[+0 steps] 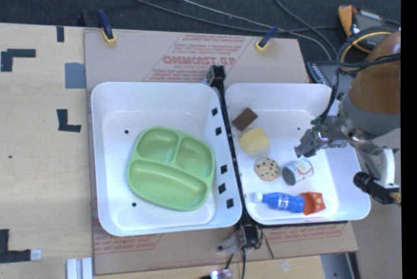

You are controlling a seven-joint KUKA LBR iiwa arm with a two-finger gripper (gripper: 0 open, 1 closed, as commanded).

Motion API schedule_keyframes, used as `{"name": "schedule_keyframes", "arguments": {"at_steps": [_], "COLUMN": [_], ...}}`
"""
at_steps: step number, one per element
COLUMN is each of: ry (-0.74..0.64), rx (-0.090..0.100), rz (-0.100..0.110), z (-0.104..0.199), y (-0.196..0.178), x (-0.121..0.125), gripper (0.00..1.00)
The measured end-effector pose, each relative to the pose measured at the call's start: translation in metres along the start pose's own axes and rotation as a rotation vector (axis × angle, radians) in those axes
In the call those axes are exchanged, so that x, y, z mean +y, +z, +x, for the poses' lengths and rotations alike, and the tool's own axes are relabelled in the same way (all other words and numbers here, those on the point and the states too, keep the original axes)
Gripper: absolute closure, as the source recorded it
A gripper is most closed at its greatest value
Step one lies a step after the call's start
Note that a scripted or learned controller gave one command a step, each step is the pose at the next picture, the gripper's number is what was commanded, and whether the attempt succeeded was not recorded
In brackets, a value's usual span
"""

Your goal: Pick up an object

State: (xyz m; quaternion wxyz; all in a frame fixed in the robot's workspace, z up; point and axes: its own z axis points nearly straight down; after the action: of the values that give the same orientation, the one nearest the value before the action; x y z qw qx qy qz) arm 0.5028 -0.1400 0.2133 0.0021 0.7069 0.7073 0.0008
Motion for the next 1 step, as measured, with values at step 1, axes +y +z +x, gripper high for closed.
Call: {"name": "schedule_keyframes", "arguments": {"at_steps": [1], "ry": [-0.001], "rx": [0.0], "rz": [0.001], "z": [0.0002], "y": [-0.0457], "x": [0.0089], "gripper": [1.0]}}
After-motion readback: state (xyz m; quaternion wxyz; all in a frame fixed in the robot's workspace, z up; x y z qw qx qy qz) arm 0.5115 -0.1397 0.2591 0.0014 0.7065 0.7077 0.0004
